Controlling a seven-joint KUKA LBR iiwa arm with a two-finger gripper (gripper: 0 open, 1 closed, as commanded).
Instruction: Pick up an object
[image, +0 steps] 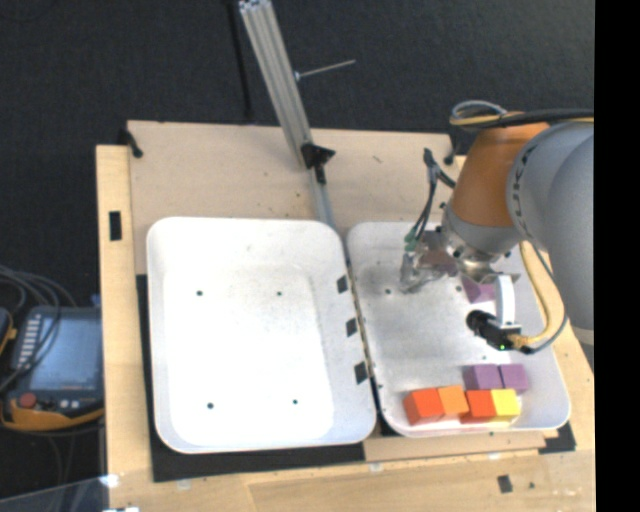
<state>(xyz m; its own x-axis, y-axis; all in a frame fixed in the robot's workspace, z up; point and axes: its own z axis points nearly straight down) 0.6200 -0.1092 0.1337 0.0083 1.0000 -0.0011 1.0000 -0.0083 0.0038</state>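
Along the near edge of the right bin (400, 330) lies a row of small blocks: a red-orange block (424, 405), an orange block (453, 401), a red block (481, 404) and a yellow block (506, 403). Two purple blocks (498, 377) sit just behind them. Another purple piece (480, 291) shows partly under the wrist. My gripper (412, 276) hangs over the far part of the right bin, well away from the row of blocks. I see nothing between its tips.
The left bin (250, 330) lies beside the right one. A slanted metal pole (285, 100) rises from behind the bins. Cables and a black connector (490, 328) hang off the wrist. A control pendant (45, 365) sits at the left off the bench.
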